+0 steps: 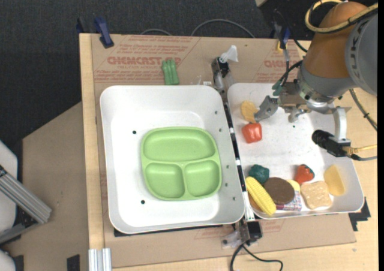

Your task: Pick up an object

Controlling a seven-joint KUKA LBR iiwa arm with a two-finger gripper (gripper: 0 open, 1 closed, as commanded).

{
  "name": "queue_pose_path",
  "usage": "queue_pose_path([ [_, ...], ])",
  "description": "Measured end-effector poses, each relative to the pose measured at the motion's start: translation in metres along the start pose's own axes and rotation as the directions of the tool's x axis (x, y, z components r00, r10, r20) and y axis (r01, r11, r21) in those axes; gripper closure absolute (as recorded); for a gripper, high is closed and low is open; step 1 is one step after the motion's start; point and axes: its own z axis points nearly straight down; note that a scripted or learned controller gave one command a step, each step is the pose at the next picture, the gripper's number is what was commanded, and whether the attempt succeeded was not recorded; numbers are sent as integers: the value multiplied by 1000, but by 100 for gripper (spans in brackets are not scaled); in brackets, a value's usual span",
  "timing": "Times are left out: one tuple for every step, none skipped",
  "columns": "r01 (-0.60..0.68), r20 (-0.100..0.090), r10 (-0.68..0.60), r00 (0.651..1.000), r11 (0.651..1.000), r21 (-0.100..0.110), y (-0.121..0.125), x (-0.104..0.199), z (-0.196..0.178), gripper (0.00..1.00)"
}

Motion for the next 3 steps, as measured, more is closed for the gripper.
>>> queue_pose_path([
  [-4, 2, 4, 1000, 1000, -12, 14, 6, 80, 0],
  [-12, 3, 12, 1000, 1000, -2, -34, -42, 79, 0],
  [-14, 4, 14, 1000, 1000, 1, -120, -74, 80, 0],
])
